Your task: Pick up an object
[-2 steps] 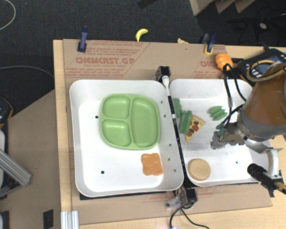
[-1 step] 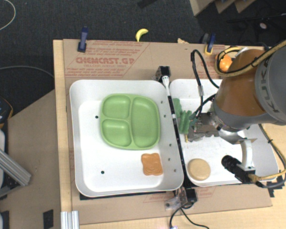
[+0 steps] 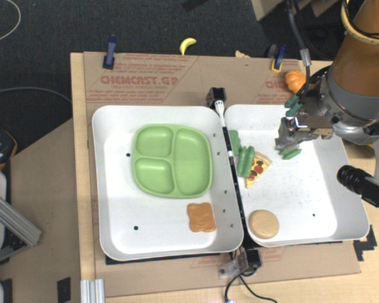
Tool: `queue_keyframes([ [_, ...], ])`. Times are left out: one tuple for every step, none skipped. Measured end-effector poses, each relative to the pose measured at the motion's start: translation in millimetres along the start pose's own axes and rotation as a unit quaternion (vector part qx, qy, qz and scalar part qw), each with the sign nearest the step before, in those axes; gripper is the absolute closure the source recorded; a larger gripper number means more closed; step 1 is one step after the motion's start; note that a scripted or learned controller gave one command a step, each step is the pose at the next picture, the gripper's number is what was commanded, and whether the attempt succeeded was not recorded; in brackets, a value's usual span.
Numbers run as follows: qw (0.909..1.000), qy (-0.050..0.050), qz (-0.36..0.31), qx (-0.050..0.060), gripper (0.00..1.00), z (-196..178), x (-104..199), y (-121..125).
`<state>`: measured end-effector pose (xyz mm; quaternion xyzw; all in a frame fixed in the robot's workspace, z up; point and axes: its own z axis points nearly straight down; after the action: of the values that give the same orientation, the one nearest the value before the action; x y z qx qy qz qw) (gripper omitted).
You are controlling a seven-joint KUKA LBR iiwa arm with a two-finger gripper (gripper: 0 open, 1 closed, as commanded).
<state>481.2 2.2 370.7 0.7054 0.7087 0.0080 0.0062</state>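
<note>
My gripper (image 3: 289, 145) hangs over the back middle of the right bin (image 3: 316, 194). A short green pod (image 3: 292, 151) sticks out between its fingertips, and the fingers are shut on it. Two more green pods (image 3: 243, 158) lie against the bin's left wall. Beside them lies a toy pizza slice (image 3: 257, 169). A round tan bun (image 3: 263, 224) rests at the bin's front left corner.
The left bin (image 3: 114, 188) holds a green divided plate (image 3: 172, 160) and a brown toast piece (image 3: 201, 217) near its front right. Behind the bins, an orange ball (image 3: 295, 79) and a yellow banana (image 3: 187, 44) lie on the bench. A black brush (image 3: 217, 100) sits at the divide between the bins.
</note>
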Motion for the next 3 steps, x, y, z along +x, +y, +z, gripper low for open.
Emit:
queue_keyframes([
  [1.0,0.001,-0.004,0.008,1.0,-9,111,-1],
  [1.0,-0.001,0.001,0.008,1.0,-19,104,0],
  [1.0,-0.002,0.001,0.007,1.0,-29,105,0],
])
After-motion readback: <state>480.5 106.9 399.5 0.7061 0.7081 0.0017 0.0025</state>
